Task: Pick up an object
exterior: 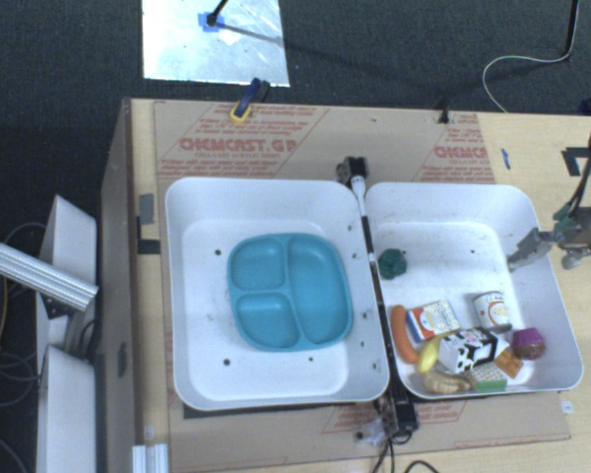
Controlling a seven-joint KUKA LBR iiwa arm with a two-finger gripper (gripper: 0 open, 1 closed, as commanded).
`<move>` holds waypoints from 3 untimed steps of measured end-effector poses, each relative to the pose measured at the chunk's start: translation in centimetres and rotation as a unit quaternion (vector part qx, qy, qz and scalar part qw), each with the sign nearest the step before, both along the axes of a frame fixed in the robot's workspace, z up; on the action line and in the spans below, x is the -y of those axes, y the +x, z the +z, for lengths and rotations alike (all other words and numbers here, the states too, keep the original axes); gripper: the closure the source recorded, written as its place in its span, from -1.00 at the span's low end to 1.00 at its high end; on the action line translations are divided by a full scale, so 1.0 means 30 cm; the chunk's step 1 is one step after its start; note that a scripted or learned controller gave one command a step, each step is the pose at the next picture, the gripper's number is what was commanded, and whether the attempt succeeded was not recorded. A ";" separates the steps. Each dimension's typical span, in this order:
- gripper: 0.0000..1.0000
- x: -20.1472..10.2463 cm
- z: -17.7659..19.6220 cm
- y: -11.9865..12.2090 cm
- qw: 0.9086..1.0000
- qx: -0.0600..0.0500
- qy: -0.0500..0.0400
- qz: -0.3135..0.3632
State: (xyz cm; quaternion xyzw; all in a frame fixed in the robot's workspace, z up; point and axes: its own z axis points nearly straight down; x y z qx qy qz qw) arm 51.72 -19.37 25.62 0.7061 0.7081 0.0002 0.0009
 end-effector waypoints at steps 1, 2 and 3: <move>-1.00 -0.203 -0.295 0.102 1.000 -0.001 0.001 0.000; -1.00 -0.306 -0.492 0.210 1.000 0.001 0.000 -0.001; -1.00 -0.298 -0.572 0.507 1.000 0.001 0.000 0.001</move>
